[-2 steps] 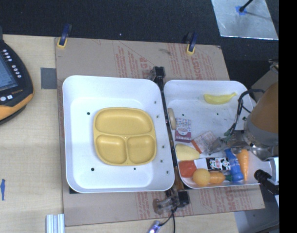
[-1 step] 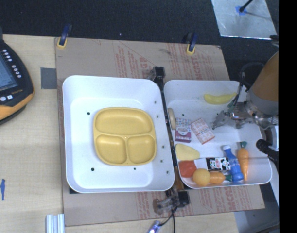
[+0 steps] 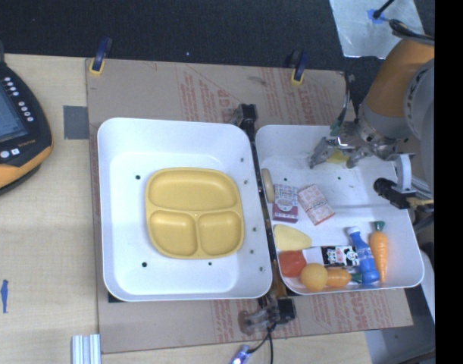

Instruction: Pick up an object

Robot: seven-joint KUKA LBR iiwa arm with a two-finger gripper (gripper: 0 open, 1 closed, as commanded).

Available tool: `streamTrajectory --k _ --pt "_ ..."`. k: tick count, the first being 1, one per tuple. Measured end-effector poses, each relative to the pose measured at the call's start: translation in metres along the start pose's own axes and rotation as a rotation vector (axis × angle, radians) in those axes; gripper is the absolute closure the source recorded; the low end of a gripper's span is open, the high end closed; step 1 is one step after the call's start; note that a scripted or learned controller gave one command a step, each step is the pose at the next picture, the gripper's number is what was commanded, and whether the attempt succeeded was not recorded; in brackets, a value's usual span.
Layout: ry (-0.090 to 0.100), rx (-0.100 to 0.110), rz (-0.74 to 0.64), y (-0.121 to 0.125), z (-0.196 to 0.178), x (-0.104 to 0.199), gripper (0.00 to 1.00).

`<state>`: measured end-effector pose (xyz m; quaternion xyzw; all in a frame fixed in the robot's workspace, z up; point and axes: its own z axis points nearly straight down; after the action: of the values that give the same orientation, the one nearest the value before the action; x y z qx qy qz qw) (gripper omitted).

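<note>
My gripper (image 3: 336, 155) hangs low over the back part of the right bin (image 3: 401, 226), its two fingers spread apart and open. A small yellow object (image 3: 336, 156) lies between the fingertips, partly hidden by them; I cannot tell whether they touch it. Nearer the front lie two small pink cartons (image 3: 285, 202) (image 3: 315, 203), a yellow wedge (image 3: 292, 238), a red piece (image 3: 292, 262), an orange fruit (image 3: 313, 277), a black-and-white carton (image 3: 339, 256), a blue bottle (image 3: 361, 258) and a carrot (image 3: 379, 252).
The left bin (image 3: 117, 203) holds a yellow divided plate (image 3: 195, 211). A wooden peg (image 3: 267, 186) lies by the wall between the bins. A pendant with a screen (image 3: 7, 127) rests at the bench's far left. The arm's black cable fitting (image 3: 394, 192) overhangs the right bin's right rim.
</note>
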<state>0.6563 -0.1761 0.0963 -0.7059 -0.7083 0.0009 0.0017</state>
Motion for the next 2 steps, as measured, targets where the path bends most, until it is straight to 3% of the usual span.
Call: streamTrajectory --k 1,2 --pt "-0.002 0.001 -0.001 -0.062 0.005 -0.004 0.00" --pt "-0.001 -0.002 -0.001 0.000 0.004 -0.035 0.00"
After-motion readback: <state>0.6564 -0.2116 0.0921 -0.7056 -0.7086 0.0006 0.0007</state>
